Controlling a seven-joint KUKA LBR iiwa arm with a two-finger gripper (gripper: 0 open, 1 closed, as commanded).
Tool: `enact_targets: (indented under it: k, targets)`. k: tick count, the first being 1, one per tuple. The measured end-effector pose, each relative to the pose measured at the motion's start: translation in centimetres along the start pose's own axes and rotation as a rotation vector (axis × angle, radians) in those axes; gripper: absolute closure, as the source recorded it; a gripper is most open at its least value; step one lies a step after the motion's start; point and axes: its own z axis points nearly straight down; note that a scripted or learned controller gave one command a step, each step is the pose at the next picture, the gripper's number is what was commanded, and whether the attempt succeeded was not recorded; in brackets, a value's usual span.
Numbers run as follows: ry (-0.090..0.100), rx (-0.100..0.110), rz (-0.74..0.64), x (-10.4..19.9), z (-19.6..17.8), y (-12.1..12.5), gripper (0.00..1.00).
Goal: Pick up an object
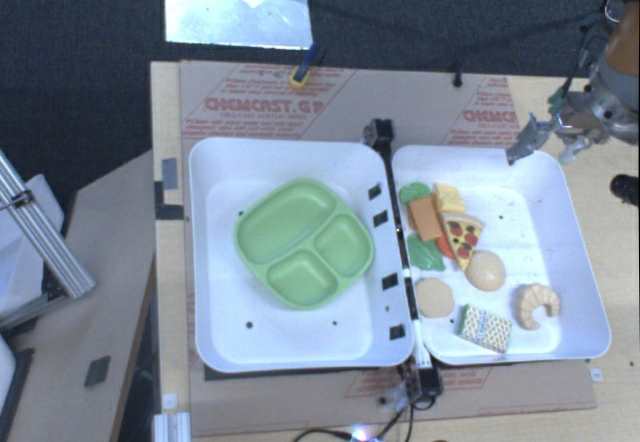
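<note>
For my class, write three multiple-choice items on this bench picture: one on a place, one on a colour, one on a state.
1. Where does the divided plate lie?
A. left bin
B. right bin
C. on the floor

2. What colour is that plate?
A. red
B. green
C. blue

3. Where is the tool now?
A. gripping the croissant
B. pressed into the plate
C. up at the right bin's far right corner, holding nothing

Key: 1 A, it sits alone in the left bin. 2 B, pale green all over. 3 C, no toy sits between its fingers.
</note>
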Motion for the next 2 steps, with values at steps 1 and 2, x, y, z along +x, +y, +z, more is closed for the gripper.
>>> enact_targets:
  k: [1,2]
  targets:
    - [0.0,0.001,0.002,0.0,5.5,-0.9,0.0]
    - [0.0,0.001,0.0,-0.3,11.1,0.0,0.0]
